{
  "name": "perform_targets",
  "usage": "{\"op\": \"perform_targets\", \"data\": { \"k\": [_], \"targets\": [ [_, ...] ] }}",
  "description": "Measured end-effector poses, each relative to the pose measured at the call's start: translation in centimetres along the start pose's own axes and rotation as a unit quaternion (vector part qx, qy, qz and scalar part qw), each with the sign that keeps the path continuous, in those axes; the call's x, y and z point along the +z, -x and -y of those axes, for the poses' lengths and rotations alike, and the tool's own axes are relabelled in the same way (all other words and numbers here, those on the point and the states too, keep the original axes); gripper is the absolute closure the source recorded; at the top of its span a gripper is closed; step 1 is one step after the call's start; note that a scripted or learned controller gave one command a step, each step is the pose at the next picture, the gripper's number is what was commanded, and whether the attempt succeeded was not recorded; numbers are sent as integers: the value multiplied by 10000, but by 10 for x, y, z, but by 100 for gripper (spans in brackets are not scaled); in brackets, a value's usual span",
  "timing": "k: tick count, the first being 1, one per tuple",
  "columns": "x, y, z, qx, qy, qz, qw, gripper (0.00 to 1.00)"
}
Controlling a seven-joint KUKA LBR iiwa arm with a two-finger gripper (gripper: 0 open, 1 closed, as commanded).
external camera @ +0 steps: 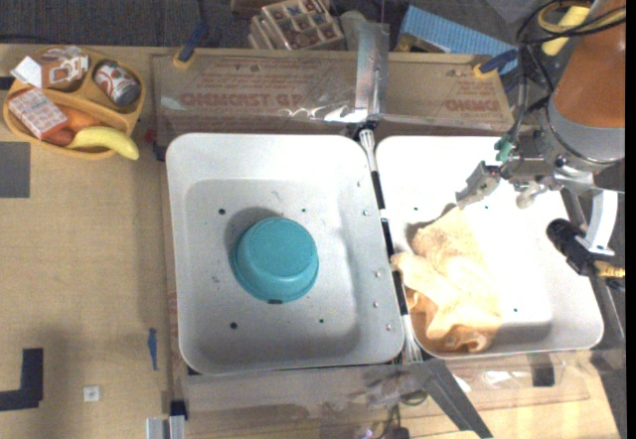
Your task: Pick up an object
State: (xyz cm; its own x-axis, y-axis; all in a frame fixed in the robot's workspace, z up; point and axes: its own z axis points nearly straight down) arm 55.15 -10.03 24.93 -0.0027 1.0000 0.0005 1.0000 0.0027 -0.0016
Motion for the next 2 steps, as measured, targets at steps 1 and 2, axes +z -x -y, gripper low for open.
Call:
{"op": "perform_targets", "data": {
  "k": [1, 2],
  "targets": [
    [-51, 58, 0, 409, 19, 9, 9992, 0],
    [126, 36, -6, -140, 5, 2, 9999, 0]
  ]
}}
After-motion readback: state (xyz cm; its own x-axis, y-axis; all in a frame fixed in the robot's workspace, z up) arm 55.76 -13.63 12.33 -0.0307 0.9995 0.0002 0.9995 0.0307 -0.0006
